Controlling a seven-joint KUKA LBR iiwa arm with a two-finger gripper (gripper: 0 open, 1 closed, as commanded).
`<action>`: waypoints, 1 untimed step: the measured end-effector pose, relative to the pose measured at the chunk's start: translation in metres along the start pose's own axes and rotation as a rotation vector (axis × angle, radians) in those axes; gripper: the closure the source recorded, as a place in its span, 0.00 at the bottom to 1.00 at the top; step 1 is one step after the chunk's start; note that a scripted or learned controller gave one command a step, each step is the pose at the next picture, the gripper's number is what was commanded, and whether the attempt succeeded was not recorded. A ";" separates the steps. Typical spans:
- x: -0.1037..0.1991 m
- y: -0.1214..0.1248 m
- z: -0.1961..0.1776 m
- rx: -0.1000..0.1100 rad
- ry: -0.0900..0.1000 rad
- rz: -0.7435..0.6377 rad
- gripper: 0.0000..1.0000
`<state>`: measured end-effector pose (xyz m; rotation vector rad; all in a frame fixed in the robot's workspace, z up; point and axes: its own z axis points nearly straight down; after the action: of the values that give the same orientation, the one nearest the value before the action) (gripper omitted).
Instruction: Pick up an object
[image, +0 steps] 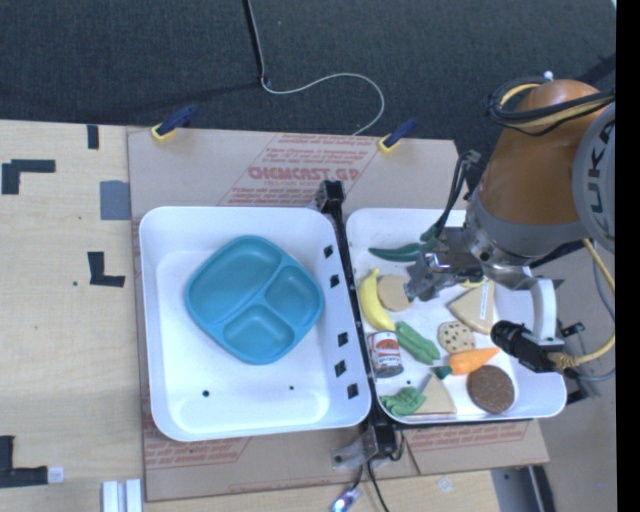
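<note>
My gripper (424, 276) hangs over the upper middle of the right bin (545, 405), at the end of the grey and orange arm (535, 170) reaching in from the right. Just below and left of it lie a tan round cookie (392, 294) and a yellow banana (375, 300). A dark green chilli (398, 251) lies just above it. A pale cheese wedge (472, 306) sits to its right, partly under the arm. Nothing shows held in the gripper.
Lower in the right bin lie a green pod (417, 342), a small can (385, 353), a dotted cracker (455, 335), a carrot (470, 360), a brown round disc (490, 388), a sandwich triangle (437, 399) and a leafy green piece (402, 402). The left bin (165, 235) holds a blue divided plate (255, 298).
</note>
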<state>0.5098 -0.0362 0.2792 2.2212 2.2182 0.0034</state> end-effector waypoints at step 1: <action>0.042 -0.028 0.036 0.010 0.001 -0.005 1.00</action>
<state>0.4815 0.0054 0.2433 2.2216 2.2287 -0.0064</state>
